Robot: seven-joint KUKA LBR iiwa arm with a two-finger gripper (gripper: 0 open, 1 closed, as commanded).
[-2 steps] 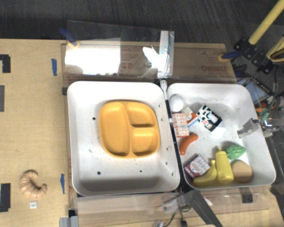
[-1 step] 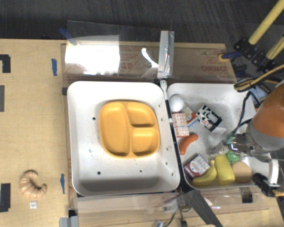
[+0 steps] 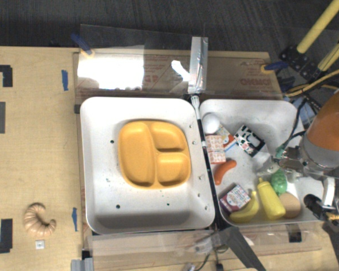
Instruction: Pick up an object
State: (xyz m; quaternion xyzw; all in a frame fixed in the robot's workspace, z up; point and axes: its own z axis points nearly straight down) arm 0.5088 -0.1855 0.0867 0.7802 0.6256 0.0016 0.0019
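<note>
The right bin [image 3: 271,113] holds several small things. Among them are a white ball [image 3: 211,122], a black-and-white box [image 3: 250,140], an orange-red sausage shape [image 3: 225,170], a printed card [image 3: 216,148], a red-and-white packet [image 3: 235,196], a banana [image 3: 246,211], a yellow cylinder [image 3: 270,200], a green piece [image 3: 278,183] and a tan piece [image 3: 292,205]. My gripper [image 3: 283,165] hangs over the bin's right side, just above the green piece, under the grey wrist with the orange band. Nothing shows between its tips.
In the left bin [image 3: 96,151] lies a yellow divided plate [image 3: 154,153]. A tan croissant-shaped toy [image 3: 39,219] rests on the cardboard bench at the lower left. A clear plastic sheet [image 3: 135,66] stands behind the bins. Yellow cables [image 3: 322,21] run at the top right.
</note>
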